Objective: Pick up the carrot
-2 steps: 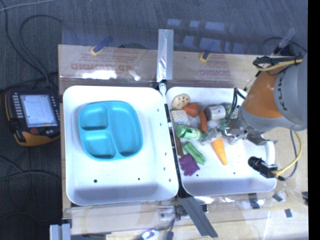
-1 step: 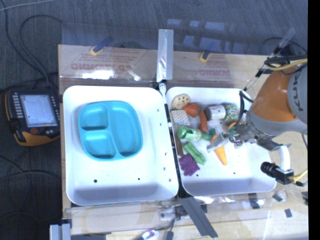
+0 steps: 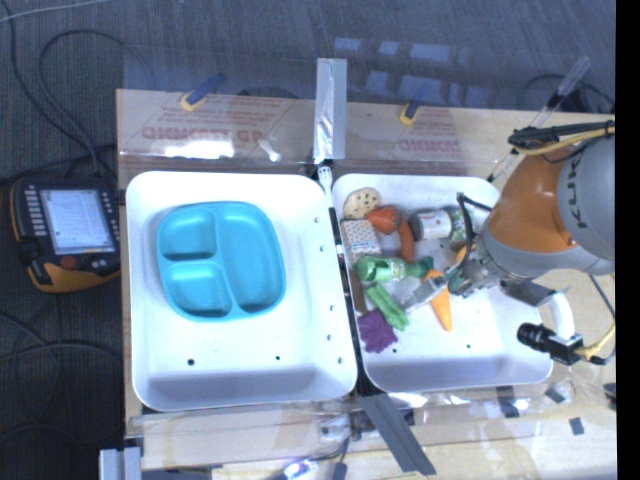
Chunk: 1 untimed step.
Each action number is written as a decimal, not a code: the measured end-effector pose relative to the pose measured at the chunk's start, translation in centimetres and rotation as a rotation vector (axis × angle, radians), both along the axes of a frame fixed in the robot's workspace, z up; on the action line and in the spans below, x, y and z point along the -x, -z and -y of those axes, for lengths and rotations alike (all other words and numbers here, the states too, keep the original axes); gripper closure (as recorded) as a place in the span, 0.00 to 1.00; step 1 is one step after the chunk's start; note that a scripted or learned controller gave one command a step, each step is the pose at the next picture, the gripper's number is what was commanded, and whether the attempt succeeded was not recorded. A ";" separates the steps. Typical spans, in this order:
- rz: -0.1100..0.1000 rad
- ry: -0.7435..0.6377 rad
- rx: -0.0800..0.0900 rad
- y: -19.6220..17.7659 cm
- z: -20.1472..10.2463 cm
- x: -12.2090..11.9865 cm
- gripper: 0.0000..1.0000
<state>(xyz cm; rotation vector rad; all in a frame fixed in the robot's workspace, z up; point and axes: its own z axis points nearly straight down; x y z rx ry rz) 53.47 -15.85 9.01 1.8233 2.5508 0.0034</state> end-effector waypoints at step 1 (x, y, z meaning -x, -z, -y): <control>-0.007 0.080 -0.002 -3.7 -1.0 -0.7 0.00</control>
